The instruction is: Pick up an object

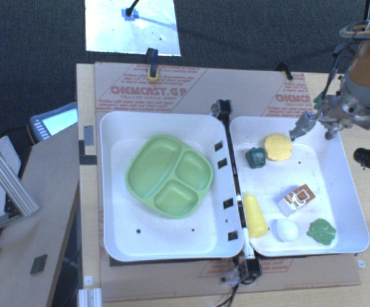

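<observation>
Fingers [315,127] spread open, empty, hovering over back edge of right bin [357,222]. Nearest pick: yellow round object [278,147], just left and slightly toward front of fingertips, roundish, no clear long axis. Dark green object [255,157] next beyond, further left. Red-white box [296,197], white egg [287,230] well toward front.

bins: 2 white ones, left bin [111,171] and right bin [341,171] | divided green plate [169,176]: 1 | round yellow thing [278,147]: 1 | dark green lump [255,157]: 1 | yellow bottle-ish thing [255,214]: 1 | little orange-and-white carton [296,198]: 1 | white egg-looking thing [287,230]: 1 | leafy green piece [322,231]: 1
</observation>
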Available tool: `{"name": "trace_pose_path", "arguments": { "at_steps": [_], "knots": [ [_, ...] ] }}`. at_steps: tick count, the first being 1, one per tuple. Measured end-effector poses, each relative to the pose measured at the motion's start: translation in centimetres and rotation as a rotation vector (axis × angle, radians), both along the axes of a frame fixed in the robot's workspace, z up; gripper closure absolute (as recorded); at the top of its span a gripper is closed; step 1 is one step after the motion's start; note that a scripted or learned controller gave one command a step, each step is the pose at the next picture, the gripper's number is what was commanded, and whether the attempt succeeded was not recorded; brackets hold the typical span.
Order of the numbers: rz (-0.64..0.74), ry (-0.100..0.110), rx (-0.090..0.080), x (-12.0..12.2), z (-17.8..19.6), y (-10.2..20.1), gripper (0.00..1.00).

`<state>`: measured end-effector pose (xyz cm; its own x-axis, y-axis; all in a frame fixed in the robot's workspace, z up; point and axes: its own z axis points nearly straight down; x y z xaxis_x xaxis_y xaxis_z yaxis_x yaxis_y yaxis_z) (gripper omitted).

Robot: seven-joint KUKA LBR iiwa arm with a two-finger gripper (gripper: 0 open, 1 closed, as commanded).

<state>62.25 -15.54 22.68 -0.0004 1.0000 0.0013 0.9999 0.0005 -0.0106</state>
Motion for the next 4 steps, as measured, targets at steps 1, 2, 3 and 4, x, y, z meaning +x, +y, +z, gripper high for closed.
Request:
{"name": "trace_pose_path", "arguments": {
  "at_steps": [1,2,3,4],
  "knots": [
    [0.003,-0.013,-0.002,0.2,0.8,0.1,0.0],
    [0.006,-0.01,-0.001,1.0,-4.4,0.9,0.0],
    [0.006,-0.011,-0.002,1.6,-8.8,1.1,0.0],
    [0.006,-0.01,-0.002,1.7,-13.9,1.1,0.0]
  ]
}}
